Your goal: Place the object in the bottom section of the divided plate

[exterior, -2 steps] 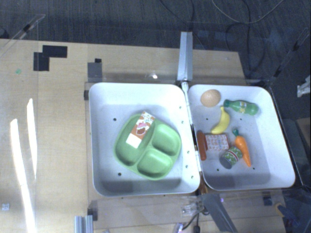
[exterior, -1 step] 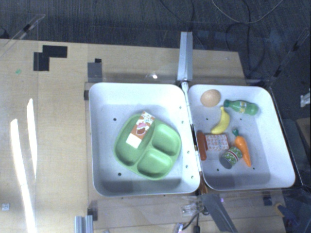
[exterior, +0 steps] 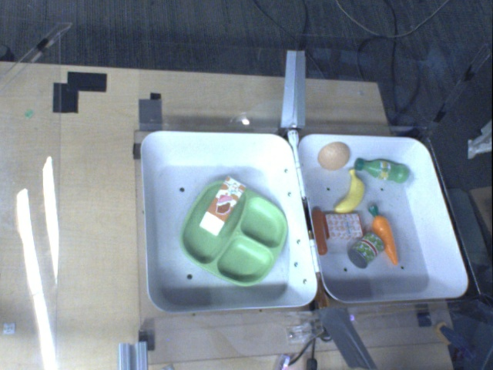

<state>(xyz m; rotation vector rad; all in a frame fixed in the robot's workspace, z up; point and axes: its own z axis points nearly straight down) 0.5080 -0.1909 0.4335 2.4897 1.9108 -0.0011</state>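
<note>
We find the green divided plate [exterior: 235, 233] in the left bin [exterior: 166, 206], turned at a slant to the bin walls. A small box [exterior: 223, 205] with a red and white label lies flat in the plate's long upper-left section, its upper end reaching the plate rim. The bottom section [exterior: 246, 258] and the right section [exterior: 264, 220] show bare green.

In the right bin [exterior: 431, 268] we note:
- an egg [exterior: 333, 156] near the far left corner;
- a green bottle [exterior: 383, 169] lying on its side, just right of the egg;
- a banana [exterior: 352, 193] below both;
- a sausage [exterior: 319, 231] along the left wall, touching a flat patterned packet [exterior: 343, 226];
- a can [exterior: 366, 250] just below the packet;
- a carrot [exterior: 384, 237] beside the can.
</note>
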